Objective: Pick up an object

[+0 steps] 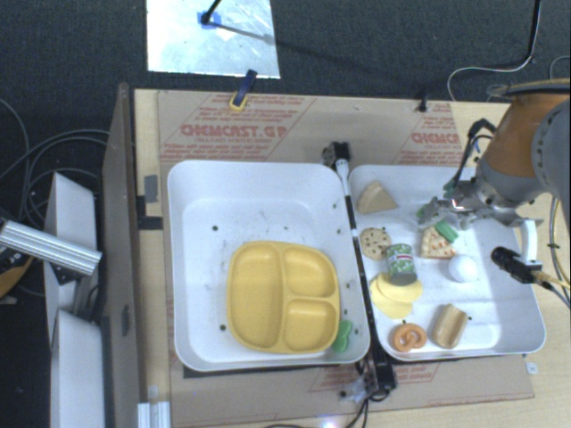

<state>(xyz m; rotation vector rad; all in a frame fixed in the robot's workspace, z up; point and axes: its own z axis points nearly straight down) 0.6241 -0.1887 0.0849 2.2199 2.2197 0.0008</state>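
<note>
The end effector (443, 210) was lowered into the right bin (500, 335) near its far edge, just above the cracker (436, 242), presumably for a grasp, though nothing was gripped.

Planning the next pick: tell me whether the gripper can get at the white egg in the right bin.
Probably yes. The white egg lies apart from its neighbours in the right bin, uncovered from above, and the gripper hovers just up-left of it.
</note>
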